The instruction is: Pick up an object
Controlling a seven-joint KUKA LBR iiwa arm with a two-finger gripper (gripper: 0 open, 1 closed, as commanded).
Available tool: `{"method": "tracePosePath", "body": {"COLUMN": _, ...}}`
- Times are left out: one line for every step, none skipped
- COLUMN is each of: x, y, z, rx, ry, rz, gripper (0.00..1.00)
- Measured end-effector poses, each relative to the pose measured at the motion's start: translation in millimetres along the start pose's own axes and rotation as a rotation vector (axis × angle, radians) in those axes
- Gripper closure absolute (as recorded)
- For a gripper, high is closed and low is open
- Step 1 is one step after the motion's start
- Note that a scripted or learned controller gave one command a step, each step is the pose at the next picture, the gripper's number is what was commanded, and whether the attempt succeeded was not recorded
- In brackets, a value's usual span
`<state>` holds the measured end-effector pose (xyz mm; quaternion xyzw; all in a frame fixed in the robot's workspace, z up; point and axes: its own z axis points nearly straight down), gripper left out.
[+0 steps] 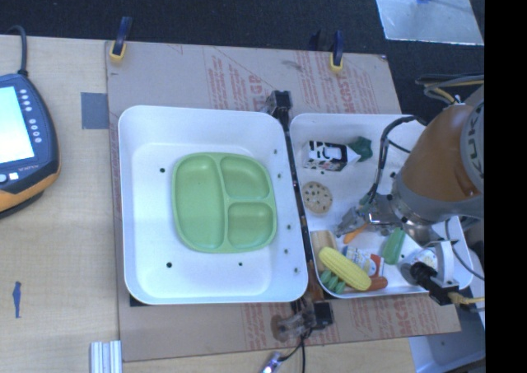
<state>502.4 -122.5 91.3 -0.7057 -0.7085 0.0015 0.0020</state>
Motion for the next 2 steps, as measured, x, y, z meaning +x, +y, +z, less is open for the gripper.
{"method": "tracePosePath", "body": {"x": -1, "y": 0, "z": -10, "rx": 0.001, "ry": -0.001, "rz": -0.003, "gripper": 1.0}}
{"method": "tracePosePath", "body": {"x": 98, "y": 51, "z": -101, "rx": -0.002, "ry": 0.001, "rz": -0.001, "gripper": 1.0}}
